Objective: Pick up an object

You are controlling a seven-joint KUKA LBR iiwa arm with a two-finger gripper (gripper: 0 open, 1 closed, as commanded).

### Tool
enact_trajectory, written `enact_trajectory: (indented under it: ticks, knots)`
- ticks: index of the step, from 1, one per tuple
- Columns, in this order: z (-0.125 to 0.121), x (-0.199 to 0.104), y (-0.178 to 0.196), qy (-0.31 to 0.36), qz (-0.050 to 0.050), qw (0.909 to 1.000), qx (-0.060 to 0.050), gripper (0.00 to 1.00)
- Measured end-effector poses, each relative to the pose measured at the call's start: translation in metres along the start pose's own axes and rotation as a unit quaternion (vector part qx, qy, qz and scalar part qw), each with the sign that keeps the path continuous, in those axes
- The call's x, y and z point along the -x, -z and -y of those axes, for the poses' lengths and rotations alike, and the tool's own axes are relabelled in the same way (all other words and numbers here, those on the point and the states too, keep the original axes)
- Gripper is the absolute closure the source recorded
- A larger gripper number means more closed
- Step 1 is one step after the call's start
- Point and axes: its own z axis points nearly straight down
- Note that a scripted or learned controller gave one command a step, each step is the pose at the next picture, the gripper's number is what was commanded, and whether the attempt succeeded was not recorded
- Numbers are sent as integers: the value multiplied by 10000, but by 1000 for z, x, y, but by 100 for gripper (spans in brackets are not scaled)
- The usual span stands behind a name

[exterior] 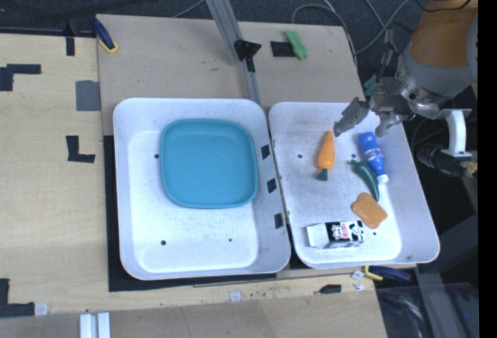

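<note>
The right bin point(411, 212) holds an orange carrot point(326, 152), a blue bottle point(370, 153), a green item point(368, 177), a tan biscuit-like piece point(370, 210) and a small black-and-white carton point(336, 233). My gripper point(365, 121) hangs over the bin's far part, above and between the carrot and the blue bottle. Its two fingers are spread apart with nothing between them. The left finger point(345, 122) points toward the carrot's top.
The left bin point(132, 196) carries a square blue plate point(209, 162). A grey pole point(225, 18) slants up from between the bins. A green clip point(296, 45) and a yellow-blue tool point(104, 35) lie on the board behind the bins.
</note>
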Motion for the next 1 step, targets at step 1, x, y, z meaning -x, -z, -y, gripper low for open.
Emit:
enact_trajectory:
  ticks: [1]
  knots:
    - [0, -3, -43, 2, -2, 10000, -17, 0]
